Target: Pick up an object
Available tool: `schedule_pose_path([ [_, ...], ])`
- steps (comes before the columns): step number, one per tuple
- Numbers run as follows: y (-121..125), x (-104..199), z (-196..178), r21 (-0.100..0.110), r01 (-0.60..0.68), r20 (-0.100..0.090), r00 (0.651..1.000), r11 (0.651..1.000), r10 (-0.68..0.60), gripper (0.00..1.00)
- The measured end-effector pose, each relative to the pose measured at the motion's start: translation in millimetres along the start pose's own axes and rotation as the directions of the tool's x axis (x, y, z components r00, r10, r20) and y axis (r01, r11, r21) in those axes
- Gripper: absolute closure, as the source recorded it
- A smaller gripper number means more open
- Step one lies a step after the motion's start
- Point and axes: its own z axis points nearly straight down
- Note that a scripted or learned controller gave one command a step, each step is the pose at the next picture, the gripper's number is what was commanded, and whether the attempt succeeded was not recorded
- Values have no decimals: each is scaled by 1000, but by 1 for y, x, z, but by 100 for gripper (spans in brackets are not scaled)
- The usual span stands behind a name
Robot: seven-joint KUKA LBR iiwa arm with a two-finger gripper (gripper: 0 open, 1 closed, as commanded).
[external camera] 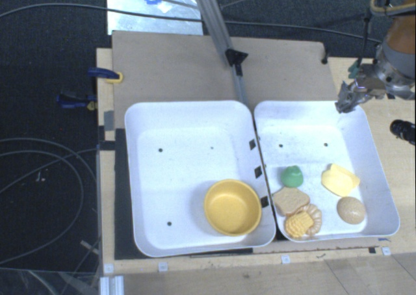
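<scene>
My gripper (346, 101) hangs over the far right corner of the right bin (312, 125), well above and behind the objects. Nothing shows between its fingers. In the near half of that bin lie a small green object (292, 175), a pale yellow wedge (340, 180), a tan round piece (351, 210), a beige cracker-like piece (290, 200) and a yellow corn-like piece (300, 223). A yellow bowl (232, 206) sits in the near right part of the left bin (175, 151).
A grey pole (214, 21) slants down to the back edge between the bins. Blue clamps (104, 74) grip the bench's left edge. Cables lie on the dark floor at left. The far half of the right bin shows bare white floor.
</scene>
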Motion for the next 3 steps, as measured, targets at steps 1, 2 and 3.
schedule_pose_path([
  [1,-14,42,14,9,0,-3,1000,1000,0,100],
  [2,-41,90,13,8,1,-3,1000,1000,-1,100],
  [3,-55,146,27,9,2,-4,1000,1000,-2,100],
])
